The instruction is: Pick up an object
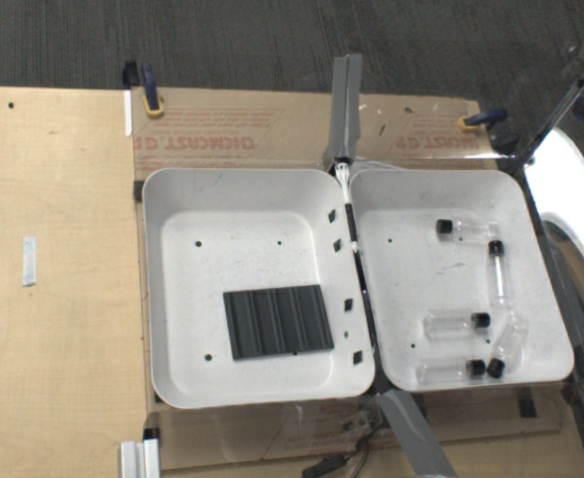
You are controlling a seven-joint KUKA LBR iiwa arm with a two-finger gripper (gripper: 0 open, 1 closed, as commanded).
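Observation:
The left white bin (172,207) holds a black ribbed rectangular slab (277,323), lying flat toward its front. In the right white bin (392,207) lie several clear plastic vials with black caps. One vial (463,229) rests near the back. A second vial (495,275) lies lengthwise below it. A third vial (453,324) sits lower down, and more vials (486,368) are clustered in the front right corner.
The bins sit on a cardboard sheet (212,132) that is clamped at the back left (149,96) and back right (479,120). A grey upright bar (345,108) stands behind the seam between the bins. A pale curved shape (571,172) fills the right edge. The wooden bench (53,267) lies to the left.

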